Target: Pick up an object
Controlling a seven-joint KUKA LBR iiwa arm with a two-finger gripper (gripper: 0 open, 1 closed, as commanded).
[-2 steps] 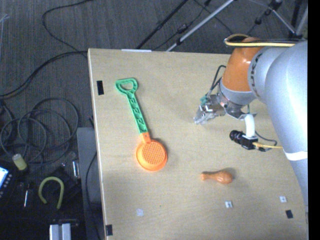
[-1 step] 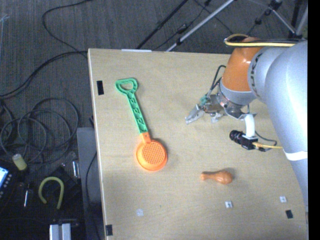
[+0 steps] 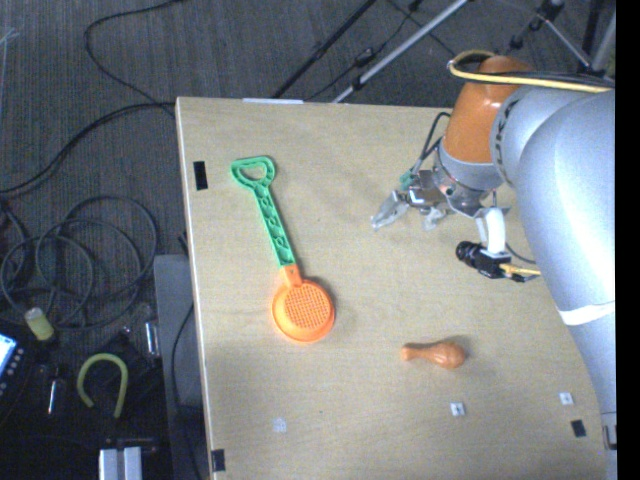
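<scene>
Two loose things lie on the bench (image 3: 250, 408) in front of me, and I count one of each. Nearest the camera is a small orange piece (image 3: 436, 353), smooth and glossy, bulbous at its right end and tapering to a thin neck at the left, much like a toy drumstick. Left of it and a little farther lies a plastic strainer (image 3: 285, 268): a round orange mesh head, finely gridded, on a long green handle pierced with holes and ending in a triangular loop at the far end. The handle runs away from the camera, tilted slightly left. The two things are well apart, and neither touches me.

The bench top is pale, matte, wood-toned board with a few small dark and white marks near its edges.

Farther back, at the right, my gripper (image 3: 400, 211) hangs over bare board, its metal fingers (image 3: 385, 217) spread apart and pinching nothing. Above it sits my orange band (image 3: 475, 118), then my grey, rounded arm.
</scene>
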